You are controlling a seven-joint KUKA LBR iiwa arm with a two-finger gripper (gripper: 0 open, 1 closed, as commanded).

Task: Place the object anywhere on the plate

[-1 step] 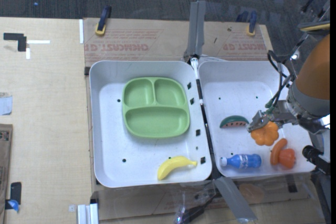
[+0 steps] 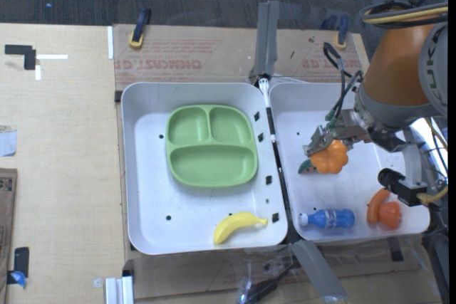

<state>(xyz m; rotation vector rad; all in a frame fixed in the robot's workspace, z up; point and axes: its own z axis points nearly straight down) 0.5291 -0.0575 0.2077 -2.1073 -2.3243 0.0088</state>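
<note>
The left shallow white bin holds a pale green plastic plate with three compartments, set toward the bin's far half and a little right of its middle. White floor lies open along the plate's left side and all along its near side, while its right rim comes near the wall shared with the neighbouring bin. A yellow plastic banana lies near the bin's near wall, well apart from the plate, with its tip pointing right.

Past the dividing walls, the right shallow white bin has open floor along its left side and far corner. The gripper hangs over the middle of this bin, reaching in from the right under the grey arm with the orange band. A round orange toy fruit with a green leaf sits right at the fingertips, touching or just under them; whether the fingers are closed around it cannot be told from this slant. The fruit is glossy, squat and rounded, its green leaf sticking out low on the left. Nearer the front wall lies a blue plastic bottle with a white cap on its side, and to its right an orange-red toy vegetable in the near right corner
</note>
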